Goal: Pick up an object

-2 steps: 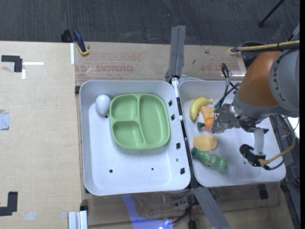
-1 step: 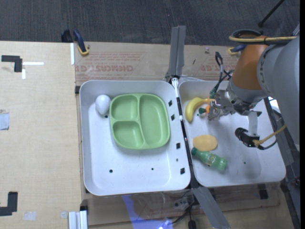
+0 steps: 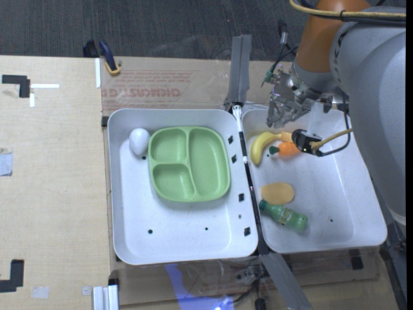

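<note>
- Arm (image 3: 361, 63) looms in from the right, orange band up top, over the right bin (image 3: 342, 231).
- Left bin (image 3: 129, 237) carries a green tray (image 3: 190, 163), three compartments, with a white ball (image 3: 139, 141) touching its left edge.
- Gripper (image 3: 282, 116) hangs above the right bin's far left corner, just over the banana (image 3: 259, 146); jaws — can't tell how they stand.
- Banana lies beside an orange piece (image 3: 287, 150).
- Tan disc (image 3: 278, 192) sits mid-bin, green bottle (image 3: 284, 216) lying just in front.
</note>
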Controlling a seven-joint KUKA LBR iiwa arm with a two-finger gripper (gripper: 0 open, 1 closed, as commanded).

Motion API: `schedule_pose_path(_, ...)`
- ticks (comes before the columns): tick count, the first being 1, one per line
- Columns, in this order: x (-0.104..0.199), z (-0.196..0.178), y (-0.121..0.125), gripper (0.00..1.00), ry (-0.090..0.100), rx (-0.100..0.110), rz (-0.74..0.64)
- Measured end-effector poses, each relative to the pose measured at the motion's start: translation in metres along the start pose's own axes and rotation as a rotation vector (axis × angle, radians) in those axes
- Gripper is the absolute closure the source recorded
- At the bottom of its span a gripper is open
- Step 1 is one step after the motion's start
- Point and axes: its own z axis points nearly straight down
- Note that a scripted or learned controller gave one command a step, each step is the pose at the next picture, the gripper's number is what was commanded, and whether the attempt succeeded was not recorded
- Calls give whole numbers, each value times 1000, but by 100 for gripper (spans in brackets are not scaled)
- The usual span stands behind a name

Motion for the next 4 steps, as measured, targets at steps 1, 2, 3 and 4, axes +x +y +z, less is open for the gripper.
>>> schedule_pose_path(1,7,-63,-21,100,-1,0,-243)
schedule_pose_path(2,6,-191,-54,100,-1,1,-108)
schedule_pose_path(3,-43,-168,-3,100,-1,0,-357)
schedule_pose_path(4,-42,-168,-3,0,-1,0,-358)
